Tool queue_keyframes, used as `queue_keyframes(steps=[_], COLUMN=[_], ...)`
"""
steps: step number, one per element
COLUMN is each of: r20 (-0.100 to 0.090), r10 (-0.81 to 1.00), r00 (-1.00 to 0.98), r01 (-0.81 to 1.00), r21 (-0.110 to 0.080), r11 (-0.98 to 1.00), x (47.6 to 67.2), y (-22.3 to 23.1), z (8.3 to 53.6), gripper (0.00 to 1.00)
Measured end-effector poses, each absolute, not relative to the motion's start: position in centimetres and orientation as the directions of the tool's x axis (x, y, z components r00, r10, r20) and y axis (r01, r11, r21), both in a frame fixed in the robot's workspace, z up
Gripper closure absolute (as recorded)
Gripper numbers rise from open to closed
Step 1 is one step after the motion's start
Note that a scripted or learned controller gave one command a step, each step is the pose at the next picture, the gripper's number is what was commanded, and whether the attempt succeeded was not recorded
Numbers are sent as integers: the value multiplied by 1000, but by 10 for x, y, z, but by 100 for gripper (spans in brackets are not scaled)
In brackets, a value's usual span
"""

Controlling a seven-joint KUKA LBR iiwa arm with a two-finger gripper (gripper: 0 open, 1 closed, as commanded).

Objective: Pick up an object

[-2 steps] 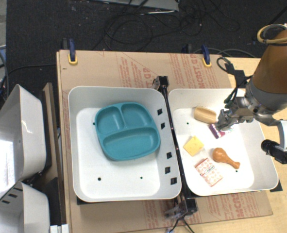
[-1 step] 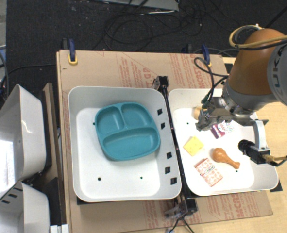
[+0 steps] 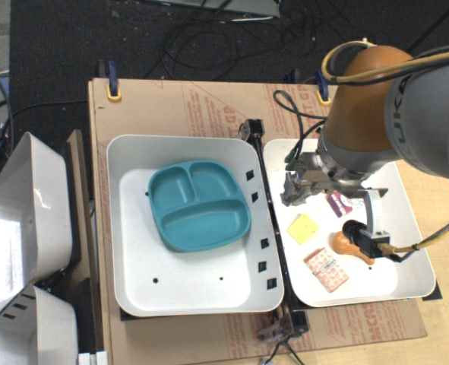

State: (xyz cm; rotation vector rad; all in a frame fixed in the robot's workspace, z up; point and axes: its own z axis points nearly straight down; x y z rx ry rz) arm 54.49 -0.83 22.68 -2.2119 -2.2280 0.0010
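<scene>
In the right bin [image 3: 414,284] lie a yellow square block [image 3: 302,228], a pink-and-white patterned packet [image 3: 327,269], an orange-brown lumpy object [image 3: 347,244] and a small pink item [image 3: 336,203]. My gripper [image 3: 298,187] hangs over the bin's left part, just above the yellow block and left of the pink item. The wrist and its cables hide the fingertips. Nothing visible sits between them. The left bin [image 3: 133,280] holds a teal divided plate [image 3: 198,204].
A black divider strip [image 3: 273,226] runs between the two bins. Black cables trail from the wrist across the right bin's middle [image 3: 376,238]. Both bins rest on a cardboard sheet [image 3: 209,105]. White containers [image 3: 23,219] stand off the bench at the left.
</scene>
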Motion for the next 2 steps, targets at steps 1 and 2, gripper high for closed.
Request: queue_keyframes(steps=[1,2], r20=[1,0], r10=[1000,1000], r00=[-8,-6], r01=[1000,1000], r21=[-1,1], r11=[8,6], x=[553,560], y=[39,81], z=[219,224], gripper=[100,100])
